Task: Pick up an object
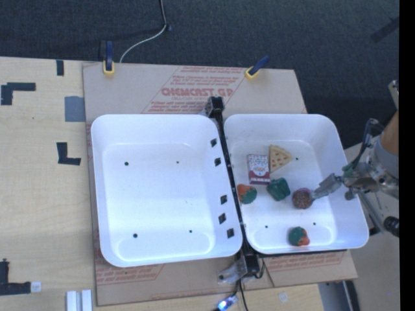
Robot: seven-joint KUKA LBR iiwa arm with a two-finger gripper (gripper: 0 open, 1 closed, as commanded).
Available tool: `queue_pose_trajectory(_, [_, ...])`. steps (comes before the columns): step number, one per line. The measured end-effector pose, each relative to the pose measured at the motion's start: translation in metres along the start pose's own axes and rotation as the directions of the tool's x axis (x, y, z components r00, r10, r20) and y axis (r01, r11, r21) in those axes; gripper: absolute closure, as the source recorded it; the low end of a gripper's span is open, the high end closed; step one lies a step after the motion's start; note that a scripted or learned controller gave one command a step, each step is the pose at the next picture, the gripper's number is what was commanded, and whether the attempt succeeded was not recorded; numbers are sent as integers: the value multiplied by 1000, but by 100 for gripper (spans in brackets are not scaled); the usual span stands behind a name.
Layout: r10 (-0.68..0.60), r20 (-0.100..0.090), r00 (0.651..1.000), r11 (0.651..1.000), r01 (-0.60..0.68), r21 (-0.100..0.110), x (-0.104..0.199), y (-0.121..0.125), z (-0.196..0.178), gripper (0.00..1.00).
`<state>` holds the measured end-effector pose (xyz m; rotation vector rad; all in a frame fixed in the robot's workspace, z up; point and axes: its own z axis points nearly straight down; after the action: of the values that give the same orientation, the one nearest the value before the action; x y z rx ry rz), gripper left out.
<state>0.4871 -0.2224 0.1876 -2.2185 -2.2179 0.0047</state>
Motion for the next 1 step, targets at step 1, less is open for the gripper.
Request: queue_pose_trajectory(1, [-1,1,1000,1000,1,1,-1,46,106,0])
